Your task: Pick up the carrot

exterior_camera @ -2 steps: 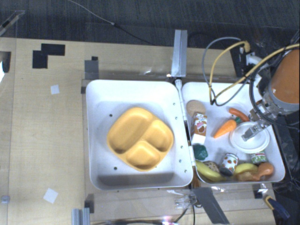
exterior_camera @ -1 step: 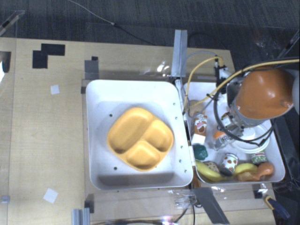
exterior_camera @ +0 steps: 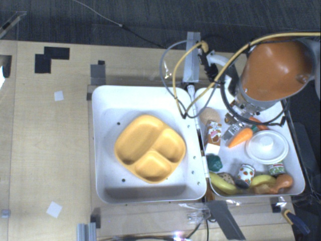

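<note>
The carrot (exterior_camera: 241, 136), orange and short, lies tilted in the right bin (exterior_camera: 296, 177), just left of a white round bowl (exterior_camera: 267, 145). My gripper (exterior_camera: 233, 128) hangs low over the bin's upper middle, under the orange wrist band (exterior_camera: 275, 69). Its metal tip is right at the carrot's upper left end, touching or nearly so. The arm's bulk hides the area above the carrot.
The right bin also holds a small printed box (exterior_camera: 214, 132), a dark green piece (exterior_camera: 214, 161), a banana (exterior_camera: 223, 184), a patterned egg (exterior_camera: 246, 172) and brown and yellow toys (exterior_camera: 273, 183). A yellow divided plate (exterior_camera: 150, 147) lies in the left bin (exterior_camera: 105, 185). Cables (exterior_camera: 180, 79) loop above.
</note>
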{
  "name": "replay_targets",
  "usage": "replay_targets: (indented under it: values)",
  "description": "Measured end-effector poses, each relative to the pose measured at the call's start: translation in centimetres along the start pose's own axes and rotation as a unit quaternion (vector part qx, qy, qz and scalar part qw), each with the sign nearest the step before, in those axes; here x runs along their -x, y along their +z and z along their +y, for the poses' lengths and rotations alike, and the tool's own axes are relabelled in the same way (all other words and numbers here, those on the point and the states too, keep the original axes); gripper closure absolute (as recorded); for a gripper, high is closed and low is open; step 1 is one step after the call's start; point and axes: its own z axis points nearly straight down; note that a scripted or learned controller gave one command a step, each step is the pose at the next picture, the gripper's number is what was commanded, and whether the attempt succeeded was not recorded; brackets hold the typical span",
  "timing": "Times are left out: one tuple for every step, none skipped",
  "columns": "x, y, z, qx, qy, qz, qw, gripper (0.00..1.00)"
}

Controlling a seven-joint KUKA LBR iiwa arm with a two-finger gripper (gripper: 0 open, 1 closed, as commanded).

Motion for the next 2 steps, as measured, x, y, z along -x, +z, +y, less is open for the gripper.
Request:
replay_targets:
  values:
    - [2.30,-2.11,6.85,0.002,-0.084,-0.002,0.9964,1.00]
    - [2.38,-2.07,6.78,0.002,-0.085,-0.002,0.9964,0.00]
